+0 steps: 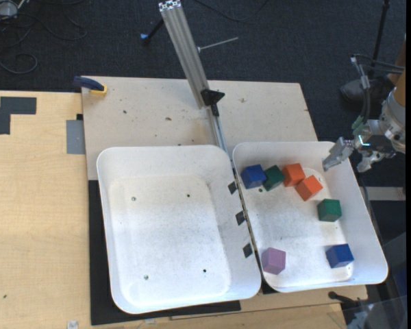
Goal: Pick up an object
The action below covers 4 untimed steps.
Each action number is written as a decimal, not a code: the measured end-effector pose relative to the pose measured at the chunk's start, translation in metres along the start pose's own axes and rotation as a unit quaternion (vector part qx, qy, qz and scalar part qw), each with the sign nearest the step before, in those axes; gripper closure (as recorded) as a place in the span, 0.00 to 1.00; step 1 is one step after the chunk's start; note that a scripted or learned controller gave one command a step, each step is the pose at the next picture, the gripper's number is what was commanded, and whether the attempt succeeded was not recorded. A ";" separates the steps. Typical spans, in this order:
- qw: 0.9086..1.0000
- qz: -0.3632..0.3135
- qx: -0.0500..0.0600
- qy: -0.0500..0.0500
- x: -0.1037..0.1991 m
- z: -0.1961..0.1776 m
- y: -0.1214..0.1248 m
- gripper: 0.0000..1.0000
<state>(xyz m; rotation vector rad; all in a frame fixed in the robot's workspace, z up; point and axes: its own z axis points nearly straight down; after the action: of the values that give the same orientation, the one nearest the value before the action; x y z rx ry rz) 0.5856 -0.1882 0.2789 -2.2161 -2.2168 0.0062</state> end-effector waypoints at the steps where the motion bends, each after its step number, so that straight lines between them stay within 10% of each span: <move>1: 1.000 -0.001 -0.002 -0.001 0.000 -0.003 0.001 0.00; 4: 1.000 0.001 -0.009 -0.005 -0.001 0.158 0.002 0.00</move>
<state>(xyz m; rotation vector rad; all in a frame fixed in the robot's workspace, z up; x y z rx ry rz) 0.5865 -0.1894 0.1205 -2.2319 -2.2274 -0.0029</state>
